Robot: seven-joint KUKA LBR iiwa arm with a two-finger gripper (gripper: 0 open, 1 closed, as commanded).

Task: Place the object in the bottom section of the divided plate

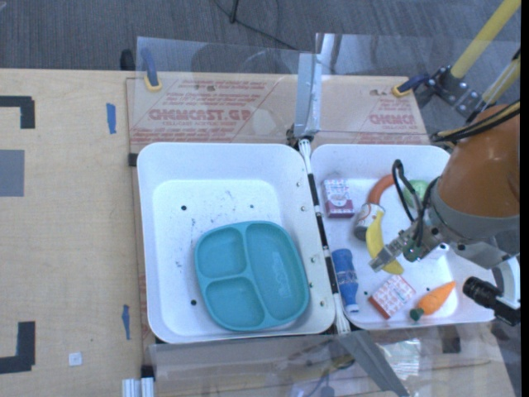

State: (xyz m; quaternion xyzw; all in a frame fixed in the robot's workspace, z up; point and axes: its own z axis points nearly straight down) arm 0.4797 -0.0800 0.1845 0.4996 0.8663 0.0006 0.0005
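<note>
1. We saw the plate (pixel 252 275) lying in the left bin (pixel 165 222), toward the lower centre of the frame, with all three of its sections bare; nothing had been placed yet.
2. The candidate objects all lay in the right bin (pixel 364 160): a banana (pixel 377 231), a blue tube (pixel 345 278), a carrot (pixel 434 298), a red-and-white packet (pixel 393 295) and a small carton (pixel 338 197).
3. We found the gripper (pixel 395 253) low over the right bin, at the banana's lower end. We could not tell how its jaws stood, nor whether it gripped anything.
4. We judged the task barely begun: the pick, the carry to the left and the drop into the plate's bottom section all remained.
</note>
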